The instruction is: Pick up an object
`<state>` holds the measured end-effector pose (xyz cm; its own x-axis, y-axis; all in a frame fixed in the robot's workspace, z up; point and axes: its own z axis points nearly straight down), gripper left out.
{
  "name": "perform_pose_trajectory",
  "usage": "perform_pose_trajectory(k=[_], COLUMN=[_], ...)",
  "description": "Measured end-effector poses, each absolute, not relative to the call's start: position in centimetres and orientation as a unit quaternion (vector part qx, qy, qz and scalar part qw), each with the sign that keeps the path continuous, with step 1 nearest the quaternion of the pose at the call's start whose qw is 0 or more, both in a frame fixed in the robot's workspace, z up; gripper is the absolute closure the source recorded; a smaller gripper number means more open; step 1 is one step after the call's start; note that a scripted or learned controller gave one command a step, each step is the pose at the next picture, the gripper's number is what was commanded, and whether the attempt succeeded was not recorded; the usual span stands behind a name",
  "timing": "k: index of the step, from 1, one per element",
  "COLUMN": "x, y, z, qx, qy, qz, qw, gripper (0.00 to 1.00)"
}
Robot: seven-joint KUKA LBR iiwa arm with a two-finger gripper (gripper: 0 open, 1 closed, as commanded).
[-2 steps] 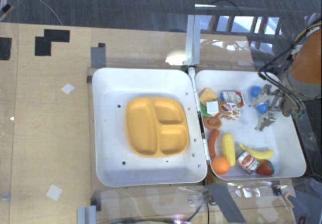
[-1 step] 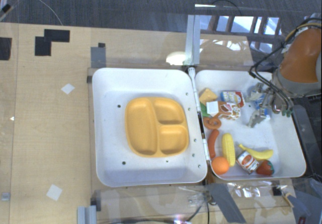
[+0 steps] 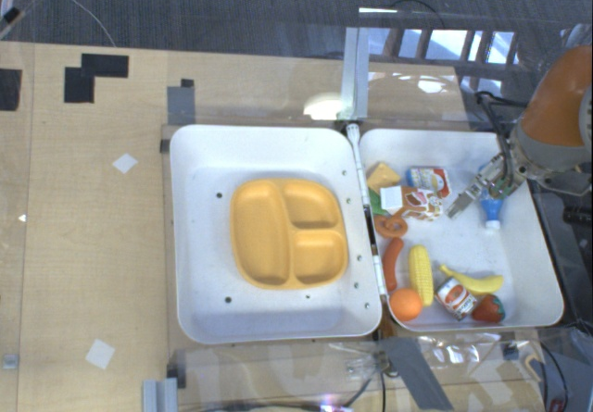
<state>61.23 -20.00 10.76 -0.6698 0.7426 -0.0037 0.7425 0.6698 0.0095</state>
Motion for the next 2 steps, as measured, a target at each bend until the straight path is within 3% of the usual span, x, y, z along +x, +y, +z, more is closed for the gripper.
perform_pose_trajectory(k=[1,2], x=[66.6,67.0], y=[-17.2,-17.1], z=[8.9,10.3], qx=[0.523,0.519], qy=[0.852,0.855], qz=[0.0004,0.0026], qw=[0.000,0.008], gripper=[0.00,1.00])
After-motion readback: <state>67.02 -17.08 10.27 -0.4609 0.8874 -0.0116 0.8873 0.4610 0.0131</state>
